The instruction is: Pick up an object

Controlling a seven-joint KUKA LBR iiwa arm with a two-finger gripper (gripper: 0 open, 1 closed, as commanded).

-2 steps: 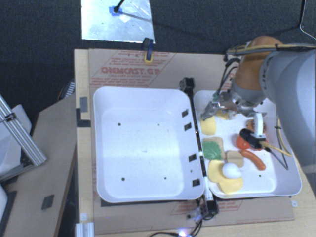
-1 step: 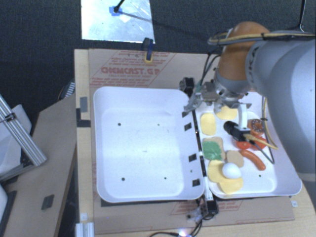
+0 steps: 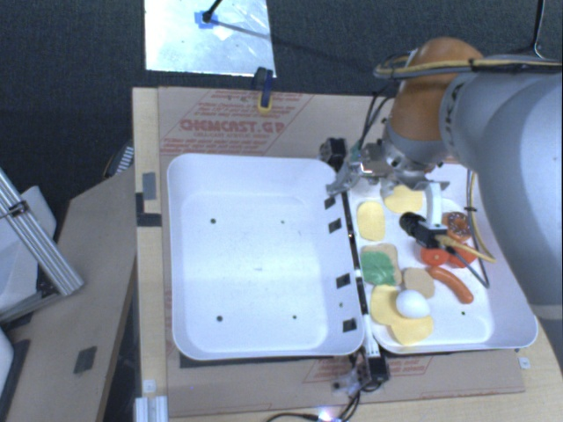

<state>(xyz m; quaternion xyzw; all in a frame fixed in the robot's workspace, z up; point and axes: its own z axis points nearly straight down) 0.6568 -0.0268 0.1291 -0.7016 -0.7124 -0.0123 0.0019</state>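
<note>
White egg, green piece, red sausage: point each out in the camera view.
white egg (image 3: 412,304), camera view, middle of its rounded top.
green piece (image 3: 380,267), camera view, centre of its flat face.
red sausage (image 3: 455,285), camera view, midway along its body.

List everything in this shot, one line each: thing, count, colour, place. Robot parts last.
left bin: 1, white, view's left
right bin: 1, white, view's right, touching the left bin
yellow pieces: at least 3, pale yellow, right bin, left half
green piece: 1, green, right bin, among the yellow pieces
tan piece: 1, tan, beside the green piece
white ball: 1, white, on the near yellow pieces
sausage: 1, red-orange, right bin, middle
cardboard sheet: 1, brown, red print, under both bins
silver panel: 1, shiny, behind the bench
arm: 1, grey, orange band, over the right bin
claw: 1, right bin's far left corner
</note>
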